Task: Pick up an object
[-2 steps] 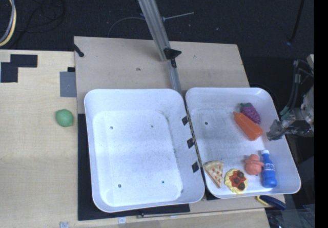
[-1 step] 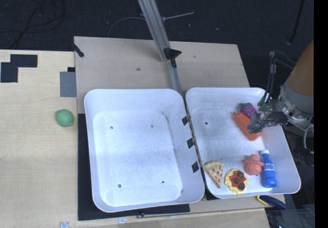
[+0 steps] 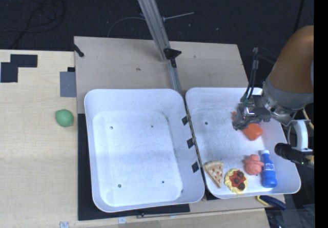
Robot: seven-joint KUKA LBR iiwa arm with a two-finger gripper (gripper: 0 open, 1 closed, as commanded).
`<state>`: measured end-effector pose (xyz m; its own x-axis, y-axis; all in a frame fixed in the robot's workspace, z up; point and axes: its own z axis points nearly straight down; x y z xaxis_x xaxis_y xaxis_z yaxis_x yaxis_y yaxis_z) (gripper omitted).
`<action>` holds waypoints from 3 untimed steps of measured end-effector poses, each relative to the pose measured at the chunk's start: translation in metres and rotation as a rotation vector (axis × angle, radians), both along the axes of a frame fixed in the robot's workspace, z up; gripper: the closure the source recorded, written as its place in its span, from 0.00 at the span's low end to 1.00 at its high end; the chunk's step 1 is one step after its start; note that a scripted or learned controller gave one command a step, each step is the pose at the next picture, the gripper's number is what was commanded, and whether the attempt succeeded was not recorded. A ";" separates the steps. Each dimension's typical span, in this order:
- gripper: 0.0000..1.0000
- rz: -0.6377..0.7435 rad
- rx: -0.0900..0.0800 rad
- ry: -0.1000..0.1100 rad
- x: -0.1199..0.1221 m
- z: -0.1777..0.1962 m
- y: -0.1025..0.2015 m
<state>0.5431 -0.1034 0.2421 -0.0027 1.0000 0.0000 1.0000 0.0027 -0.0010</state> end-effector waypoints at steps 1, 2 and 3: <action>1.00 0.000 0.001 0.000 0.017 -0.009 0.040; 1.00 0.001 0.001 0.001 0.032 -0.019 0.094; 1.00 0.000 0.000 -0.001 0.057 -0.022 0.141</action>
<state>0.6004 0.0375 0.2204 -0.0027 1.0000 -0.0003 1.0000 0.0027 -0.0005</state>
